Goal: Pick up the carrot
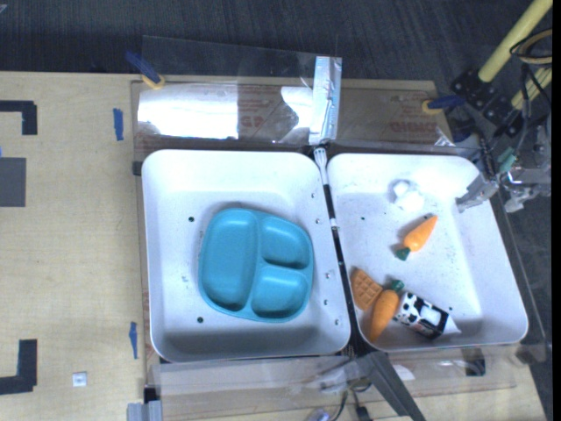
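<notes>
Two orange carrots lie in the right bin (491, 261). One carrot (420, 235) with a green stem end lies tilted near the bin's middle. The other carrot (383, 312) rests at the front left, between an orange waffle piece (363, 287) and a black-and-white toy (423, 317). My gripper (493, 186) is at the bin's far right rim, up and to the right of the middle carrot and well apart from it. It is partly cut off among cables and holds nothing that I can see.
A blue divided plate (256, 263) sits in the left bin (166, 235). A small white object (403, 191) lies at the back of the right bin. A yellow tube (517, 29) and cables stand at the upper right.
</notes>
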Controlling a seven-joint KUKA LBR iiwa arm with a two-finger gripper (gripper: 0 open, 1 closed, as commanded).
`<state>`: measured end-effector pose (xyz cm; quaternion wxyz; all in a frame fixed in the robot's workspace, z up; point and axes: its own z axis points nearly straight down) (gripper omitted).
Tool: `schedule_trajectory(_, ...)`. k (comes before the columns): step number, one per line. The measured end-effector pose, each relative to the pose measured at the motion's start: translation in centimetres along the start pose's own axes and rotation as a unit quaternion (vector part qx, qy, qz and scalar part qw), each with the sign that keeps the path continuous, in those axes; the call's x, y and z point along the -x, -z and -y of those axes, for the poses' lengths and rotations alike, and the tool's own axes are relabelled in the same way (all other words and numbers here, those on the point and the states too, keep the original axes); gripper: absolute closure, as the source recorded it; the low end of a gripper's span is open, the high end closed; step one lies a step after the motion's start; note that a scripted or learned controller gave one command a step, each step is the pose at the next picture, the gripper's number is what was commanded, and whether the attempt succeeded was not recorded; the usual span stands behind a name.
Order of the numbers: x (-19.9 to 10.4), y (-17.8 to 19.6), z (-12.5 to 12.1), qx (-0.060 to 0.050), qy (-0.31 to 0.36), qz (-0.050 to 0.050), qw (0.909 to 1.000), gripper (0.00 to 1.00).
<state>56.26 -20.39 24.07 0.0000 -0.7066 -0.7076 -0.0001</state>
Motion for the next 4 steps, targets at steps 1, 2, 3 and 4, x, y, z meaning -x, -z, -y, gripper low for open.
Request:
schedule_trajectory(1,-2.7,-11.4,-0.8,-0.002,0.095,-0.001,0.9955,0.0)
schedule_trajectory(2,-7.2,-15.3,-0.7,0.003,0.154,0.001,0.988,0.0)
schedule_trajectory(3,-7.2,-14.1,-0.9,0.006,0.154,0.002,0.9881,1.0)
schedule_trajectory(4,-12.4,-4.5,-6.2,0.006,0.124,0.001,0.9923,1.0)
